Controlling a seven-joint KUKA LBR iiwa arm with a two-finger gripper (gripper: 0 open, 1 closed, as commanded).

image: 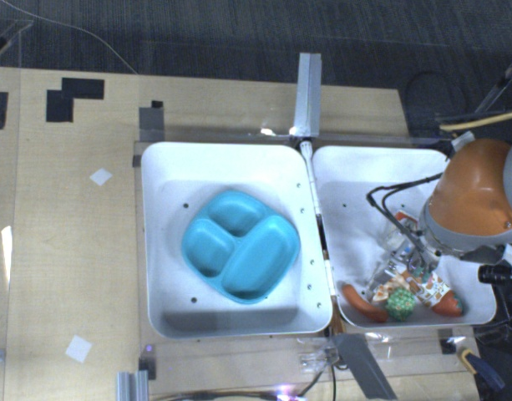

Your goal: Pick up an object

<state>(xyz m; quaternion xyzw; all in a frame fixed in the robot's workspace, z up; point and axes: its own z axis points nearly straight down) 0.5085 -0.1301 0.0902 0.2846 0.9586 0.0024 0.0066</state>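
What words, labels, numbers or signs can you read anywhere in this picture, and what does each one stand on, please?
No text reads legibly.
Packet in the right bin, by the pincer: printed colours, too small and blurred to read.
Blue divided tray in the left bin: no marking.
Black shapes on the bench: no lettering.

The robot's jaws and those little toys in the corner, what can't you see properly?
- Gripper, camera view: the arm's orange band and cables cover it; open or shut is unclear.
- Toy pile in the right bin: too small and overlapped to name the pieces.
- Whether the gripper touches the pile: unclear.
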